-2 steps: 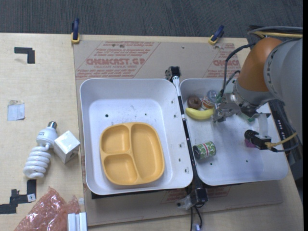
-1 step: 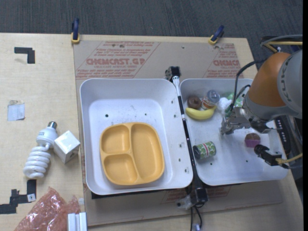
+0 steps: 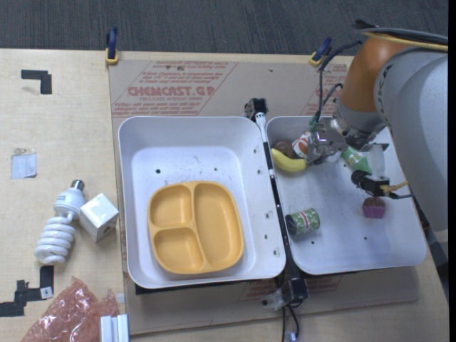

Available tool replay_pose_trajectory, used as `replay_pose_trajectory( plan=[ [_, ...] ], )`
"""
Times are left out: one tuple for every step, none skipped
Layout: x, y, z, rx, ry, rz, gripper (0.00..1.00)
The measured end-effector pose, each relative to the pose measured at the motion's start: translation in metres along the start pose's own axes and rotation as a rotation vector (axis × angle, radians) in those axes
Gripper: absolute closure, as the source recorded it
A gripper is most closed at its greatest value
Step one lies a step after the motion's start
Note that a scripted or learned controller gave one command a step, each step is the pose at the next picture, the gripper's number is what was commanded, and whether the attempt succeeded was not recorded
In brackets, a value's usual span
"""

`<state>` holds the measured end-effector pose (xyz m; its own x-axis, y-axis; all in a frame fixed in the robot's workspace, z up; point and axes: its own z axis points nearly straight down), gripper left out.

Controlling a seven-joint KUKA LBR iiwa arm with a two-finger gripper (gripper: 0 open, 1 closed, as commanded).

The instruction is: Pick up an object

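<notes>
The right bin [image 3: 349, 251] holds several small objects. A yellow banana [image 3: 288, 163] lies at its far left, with a brown item [image 3: 282, 148] just behind it and a red and white item [image 3: 302, 144] beside it. My gripper [image 3: 318, 146] hangs low over the bin's far left part, right next to the red and white item and the banana's tip. A green item [image 3: 355, 160] lies just right of the gripper. A green can [image 3: 303, 221] lies on its side nearer the front, and a small purple item [image 3: 373, 207] sits at the right.
The left bin [image 3: 142, 148] holds a yellow divided plate [image 3: 194, 226]. A light bulb [image 3: 58, 226], a white cube [image 3: 99, 216] and a red mesh bag [image 3: 71, 312] lie on the bench at the left. The arm's grey body [image 3: 420, 112] covers the right bin's far right corner.
</notes>
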<state>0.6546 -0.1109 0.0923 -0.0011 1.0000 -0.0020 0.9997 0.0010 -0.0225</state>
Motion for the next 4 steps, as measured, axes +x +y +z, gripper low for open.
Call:
replay_pose_trajectory(
  plan=[
    [-0.035, -0.115, 0.003, -0.022, 0.002, 0.003, 0.0],
    [0.012, -0.177, 0.004, -0.022, 0.002, 0.003, 0.0],
    [0.011, -0.176, -0.006, -0.025, 0.002, 0.006, 1.0],
    [0.087, -0.178, -0.096, -0.024, 0.001, 0.001, 1.0]
  ],
)
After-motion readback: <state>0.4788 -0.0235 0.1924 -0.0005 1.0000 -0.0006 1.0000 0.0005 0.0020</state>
